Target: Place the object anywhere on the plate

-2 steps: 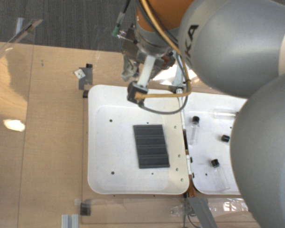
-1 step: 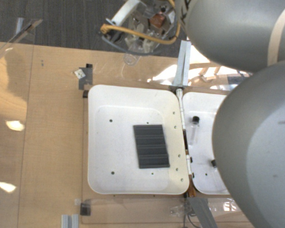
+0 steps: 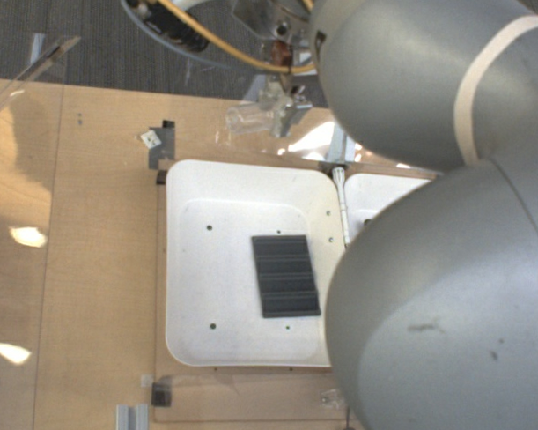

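- The arm [image 3: 444, 260] is hogging pretty much the whole right side of the shot, big grey body running from about 1 o'clock down to 5 o'clock, with a pale band across it near the top right.
- The gripper is somewhere I can't make out, so no clue if it's wide, narrow or holding anything, cannot tell.
- The left white bin [image 3: 190, 339] sits on the wooden tabletop [image 3: 74, 247], roughly centre frame.
- Inside that bin there's a dark ridged rectangular plate [image 3: 285, 275], lying flat and slightly tilted, toward the bin's 3 o'clock side.
- The right bin [image 3: 375, 194] peeks out just past the divider, mostly covered by the arm.
- The object to be placed: can't pick it out anywhere with the arm in the way.
- Up at 12 o'clock, beyond the bins, there's a clear plastic bracket [image 3: 264, 117] and some yellow cables [image 3: 213, 40].
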Robot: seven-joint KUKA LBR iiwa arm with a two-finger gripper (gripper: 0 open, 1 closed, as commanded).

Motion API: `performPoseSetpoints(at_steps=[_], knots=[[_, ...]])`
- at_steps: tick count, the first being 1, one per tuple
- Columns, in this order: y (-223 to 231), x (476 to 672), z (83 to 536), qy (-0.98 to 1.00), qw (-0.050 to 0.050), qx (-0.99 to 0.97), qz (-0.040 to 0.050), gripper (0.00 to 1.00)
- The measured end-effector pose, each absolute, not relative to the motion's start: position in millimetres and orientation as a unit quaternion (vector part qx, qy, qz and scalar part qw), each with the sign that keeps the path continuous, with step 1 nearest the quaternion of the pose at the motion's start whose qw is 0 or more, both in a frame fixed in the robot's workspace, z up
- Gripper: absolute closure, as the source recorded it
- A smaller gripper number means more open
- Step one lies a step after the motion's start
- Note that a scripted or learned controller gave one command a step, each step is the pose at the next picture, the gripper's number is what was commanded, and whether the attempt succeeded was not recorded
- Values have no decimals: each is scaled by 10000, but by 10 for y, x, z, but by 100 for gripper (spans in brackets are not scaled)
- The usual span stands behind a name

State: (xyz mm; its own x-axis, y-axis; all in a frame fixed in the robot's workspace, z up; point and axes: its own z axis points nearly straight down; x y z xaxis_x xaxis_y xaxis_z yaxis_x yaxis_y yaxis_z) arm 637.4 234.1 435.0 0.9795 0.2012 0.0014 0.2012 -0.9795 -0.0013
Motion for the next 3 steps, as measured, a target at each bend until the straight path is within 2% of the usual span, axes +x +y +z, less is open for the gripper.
performPoseSetpoints(at_steps=[1,2,3], knots=[[2336,6615,3525,-1055,0,-9944,13,100],[2352,6330,899,-2667,0,-9638,13,100],[2358,6368,1795,-3367,2,-9416,-11,100]])
